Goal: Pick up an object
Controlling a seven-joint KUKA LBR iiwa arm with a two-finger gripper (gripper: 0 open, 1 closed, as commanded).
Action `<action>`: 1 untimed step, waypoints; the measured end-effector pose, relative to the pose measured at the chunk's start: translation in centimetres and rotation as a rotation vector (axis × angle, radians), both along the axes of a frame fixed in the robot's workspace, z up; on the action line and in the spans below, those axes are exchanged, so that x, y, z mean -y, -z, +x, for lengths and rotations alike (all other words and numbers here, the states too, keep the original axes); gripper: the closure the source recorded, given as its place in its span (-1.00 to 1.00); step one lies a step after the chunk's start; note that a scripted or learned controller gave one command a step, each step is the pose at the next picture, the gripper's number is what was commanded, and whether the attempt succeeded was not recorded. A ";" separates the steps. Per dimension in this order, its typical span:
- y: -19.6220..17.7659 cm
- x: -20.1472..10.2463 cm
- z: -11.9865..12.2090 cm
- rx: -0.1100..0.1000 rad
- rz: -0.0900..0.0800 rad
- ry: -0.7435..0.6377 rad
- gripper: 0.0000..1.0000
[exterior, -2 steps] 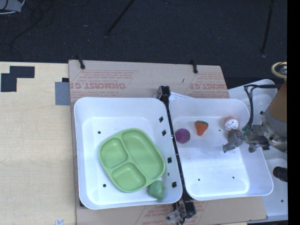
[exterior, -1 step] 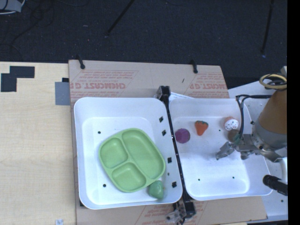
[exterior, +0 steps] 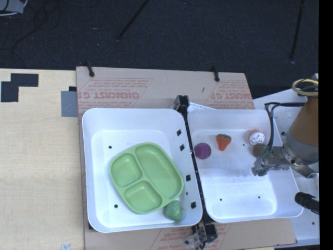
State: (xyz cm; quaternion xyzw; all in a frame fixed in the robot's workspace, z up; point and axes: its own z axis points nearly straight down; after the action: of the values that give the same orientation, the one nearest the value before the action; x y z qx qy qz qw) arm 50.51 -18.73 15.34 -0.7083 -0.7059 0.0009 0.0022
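Camera view shows a white speckled ball (exterior: 256, 137) just above the end effector (exterior: 261, 166), apparently not gripped; I cannot tell its state. Left of it lie a strawberry (exterior: 223, 141) and a purple ball (exterior: 202, 151).

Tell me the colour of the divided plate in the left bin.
Light green; the divided plate shows clearly in the camera view.

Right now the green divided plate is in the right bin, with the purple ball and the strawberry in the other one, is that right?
Not quite. The camera view shows the green divided plate in the left bin. The purple ball and the strawberry are in the other one, the right bin.
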 end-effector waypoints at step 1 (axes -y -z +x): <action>-4.3 -0.2 -0.2 0.006 -0.002 -0.005 1.00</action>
State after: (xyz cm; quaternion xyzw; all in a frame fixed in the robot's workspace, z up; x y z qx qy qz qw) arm 50.34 -18.53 19.61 -0.7067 -0.7076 -0.0005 -0.0007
